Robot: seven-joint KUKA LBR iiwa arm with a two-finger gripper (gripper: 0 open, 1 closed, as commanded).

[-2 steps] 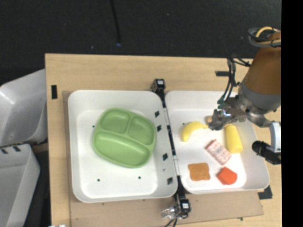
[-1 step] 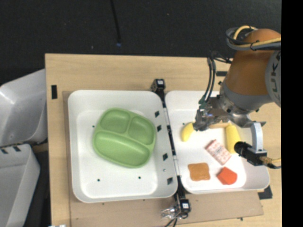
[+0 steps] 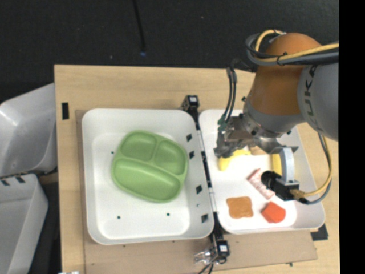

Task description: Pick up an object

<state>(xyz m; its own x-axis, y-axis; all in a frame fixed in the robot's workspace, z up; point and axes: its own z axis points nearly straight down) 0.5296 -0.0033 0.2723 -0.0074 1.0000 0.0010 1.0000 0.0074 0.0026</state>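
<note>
A wooden bench (image 3: 68, 90) is holding two shallow white bins side by side. The left bin (image 3: 97, 210) is sitting on the left half of the bench, and a green plate (image 3: 149, 165) with three sections is lying in the middle of it, tilted a little. Nothing is lying on the plate. The right bin (image 3: 311, 213) is sitting just beside it, and their edges are touching down the middle. In the right bin, a yellow thing (image 3: 225, 162) is peeking out near the left wall, partly hidden under the arm, so its shape is hard to tell. A brown square like a piece of toast (image 3: 239, 207) is lying flat near the front edge. A pink and white piece (image 3: 255, 177) is lying just above the toast, and an orange block (image 3: 274, 212) is lying just beside the toast on its right. The arm (image 3: 282, 90) is reaching in from the right, with its big orange band hanging over the back of the right bin. The gripper (image 3: 228, 144) is pointing down into the right bin, right above the yellow thing. The gripper is dark and blurry here, so whether it is holding anything cannot be told.
</note>
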